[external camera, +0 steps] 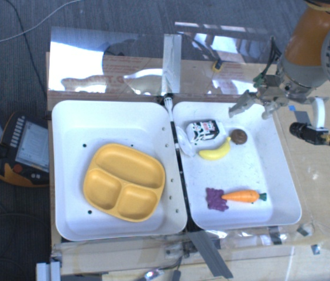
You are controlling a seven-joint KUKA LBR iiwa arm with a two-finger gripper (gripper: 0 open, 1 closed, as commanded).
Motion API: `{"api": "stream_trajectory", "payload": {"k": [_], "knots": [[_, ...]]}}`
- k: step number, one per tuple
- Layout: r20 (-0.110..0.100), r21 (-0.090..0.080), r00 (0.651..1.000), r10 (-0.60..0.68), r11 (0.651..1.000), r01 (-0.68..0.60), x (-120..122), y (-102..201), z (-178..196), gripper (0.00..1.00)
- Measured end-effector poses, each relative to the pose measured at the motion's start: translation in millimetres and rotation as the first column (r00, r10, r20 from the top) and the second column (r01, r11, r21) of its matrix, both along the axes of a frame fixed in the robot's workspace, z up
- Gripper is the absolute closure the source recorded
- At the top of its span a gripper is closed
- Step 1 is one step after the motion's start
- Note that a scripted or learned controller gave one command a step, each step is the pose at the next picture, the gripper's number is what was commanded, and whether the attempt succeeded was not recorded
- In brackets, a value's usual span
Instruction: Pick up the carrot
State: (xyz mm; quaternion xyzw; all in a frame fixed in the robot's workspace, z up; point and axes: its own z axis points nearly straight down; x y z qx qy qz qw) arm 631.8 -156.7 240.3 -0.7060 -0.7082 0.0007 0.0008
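Two shallow white bins are set side by side on the bench. The left bin [65, 174] is occupied by a yellow divided tray [124, 181] with three compartments, placed slightly askew near the bin's middle. The right bin [282, 174] is occupied by several smaller items.

The arm [311, 34] is seen entering from the right, with its orange band positioned above the upper right corner of the right bin. The wrist is angled downward and to the left. The gripper [253, 105] is held over the bin's far edge, and its two fingers are spread wide apart, with nothing between them.

The carrot [242, 196] is laid flat in the near part of the right bin, its green end pointing right, well apart from the gripper. A purple item [215, 199] is placed just beside the carrot's tip, touching or nearly so. A banana [215, 151] is located nearer the bin's middle. A black-and-white item [203, 130] lies just beyond the banana, and a small brown round item [239, 136] is set beside the banana's right end.
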Motion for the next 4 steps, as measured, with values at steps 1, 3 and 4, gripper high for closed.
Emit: {"api": "stream_trajectory", "payload": {"k": [1, 3, 4], "knots": [[-0.001, 0.001, 0.995, 0.101, 0.995, -0.101, -63, -1, -105, 0.0], [0.017, -0.013, 0.971, 0.239, 0.971, -0.239, -143, -5, -149, 0.0], [0.014, -0.01, 0.858, 0.513, 0.858, -0.513, -142, -61, -149, 0.0]]}}
